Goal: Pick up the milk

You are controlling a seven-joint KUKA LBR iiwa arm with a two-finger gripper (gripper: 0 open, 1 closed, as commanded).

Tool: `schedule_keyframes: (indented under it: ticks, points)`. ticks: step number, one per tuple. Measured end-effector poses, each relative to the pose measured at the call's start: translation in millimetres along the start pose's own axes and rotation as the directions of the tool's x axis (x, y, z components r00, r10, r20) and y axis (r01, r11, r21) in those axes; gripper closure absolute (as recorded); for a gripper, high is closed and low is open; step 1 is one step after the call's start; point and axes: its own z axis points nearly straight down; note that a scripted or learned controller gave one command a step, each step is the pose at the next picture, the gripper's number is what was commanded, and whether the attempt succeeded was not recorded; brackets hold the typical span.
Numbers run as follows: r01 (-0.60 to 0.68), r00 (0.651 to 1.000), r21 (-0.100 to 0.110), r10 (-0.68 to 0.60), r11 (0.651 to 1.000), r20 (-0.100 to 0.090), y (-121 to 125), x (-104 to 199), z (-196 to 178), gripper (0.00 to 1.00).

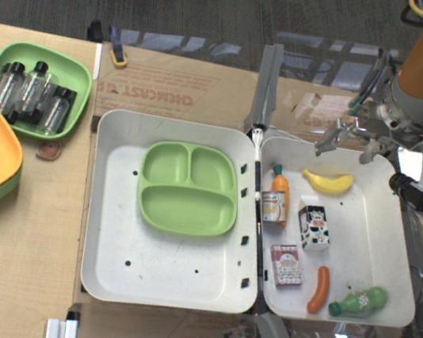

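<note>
Milk carton [314, 227], white with black cow patches, lies in the middle of the right bin [394, 227], long axis roughly along the bin's near-far line, top end pointing toward the far wall; label print too small to read. Free floor to its right, all the way to the right wall. Left side is tighter: orange-capped bottle [275, 198] sits just beside it against the bin's left wall. Banana [327, 180] lies just beyond the carton's far end, crosswise. Pink box [286, 265] just in front of it, sausage [319, 289] and green bottle [359, 302] near the front-right corner, apart from the carton. Gripper [350, 142] hangs over the far rim of the right bin, beyond the banana, well apart from the milk; fingers spread wide, nothing between them. Arm's upper part cut off at the frame's top right. Left bin [112, 188] holds a green divided plate [189, 188], with bare floor round it.
</note>
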Motion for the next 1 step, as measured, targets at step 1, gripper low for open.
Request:
schedule_keyframes:
  ticks: [1]
  points:
    - [0.180, 0.984, 0.000, -0.180, 0.984, 0.000, -39.0, -37.7, 156.2, 0.00]
